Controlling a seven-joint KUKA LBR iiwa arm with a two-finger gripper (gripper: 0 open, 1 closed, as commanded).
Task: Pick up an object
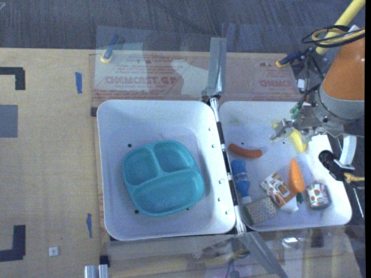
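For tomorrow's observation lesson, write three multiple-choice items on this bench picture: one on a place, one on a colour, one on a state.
1. Where does the divided plate lie?
A. Left bin
B. Right bin
C. On the bare bench

2. What colour is that plate?
A. Red
B. Teal
C. Yellow

3. How does the carrot lie?
A. Lifted above the bin
B. Standing on the plate
C. Resting on the right bin's floor

Answers:
1 A, the plate sits inside the left bin.
2 B, its whole surface is blue-green.
3 C, it lies among the small items, apart from the gripper, which is farther back by a yellow piece.
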